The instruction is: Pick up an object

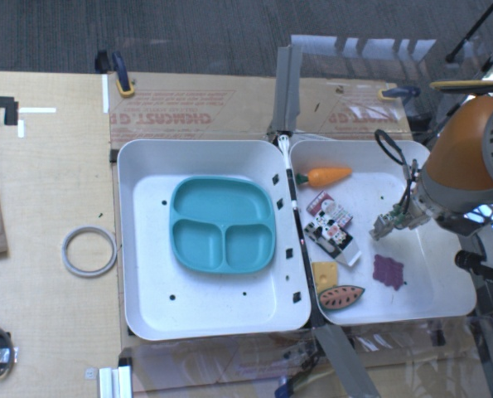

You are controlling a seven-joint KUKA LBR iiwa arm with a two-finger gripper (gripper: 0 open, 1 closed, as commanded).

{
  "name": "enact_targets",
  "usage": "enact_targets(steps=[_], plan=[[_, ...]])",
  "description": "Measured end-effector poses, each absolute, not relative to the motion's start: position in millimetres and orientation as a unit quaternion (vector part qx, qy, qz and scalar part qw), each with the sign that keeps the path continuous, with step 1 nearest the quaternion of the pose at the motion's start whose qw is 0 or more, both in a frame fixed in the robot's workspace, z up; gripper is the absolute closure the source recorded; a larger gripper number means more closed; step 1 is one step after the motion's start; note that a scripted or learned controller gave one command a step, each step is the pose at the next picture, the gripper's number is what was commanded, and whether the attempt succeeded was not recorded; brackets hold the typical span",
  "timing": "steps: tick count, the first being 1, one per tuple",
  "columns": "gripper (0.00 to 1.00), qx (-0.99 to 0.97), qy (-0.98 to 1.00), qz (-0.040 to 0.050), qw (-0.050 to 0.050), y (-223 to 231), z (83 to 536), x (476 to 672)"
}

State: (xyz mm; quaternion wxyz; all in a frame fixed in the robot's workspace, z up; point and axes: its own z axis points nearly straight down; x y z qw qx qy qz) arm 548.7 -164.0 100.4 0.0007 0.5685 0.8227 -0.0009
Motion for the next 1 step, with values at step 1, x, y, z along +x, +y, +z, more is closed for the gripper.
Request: enact_targets(steps=[1], plan=[[1.0, 0.52, 0.854, -0.0005, 0.001, -126.9, 246.7, 584.6]])
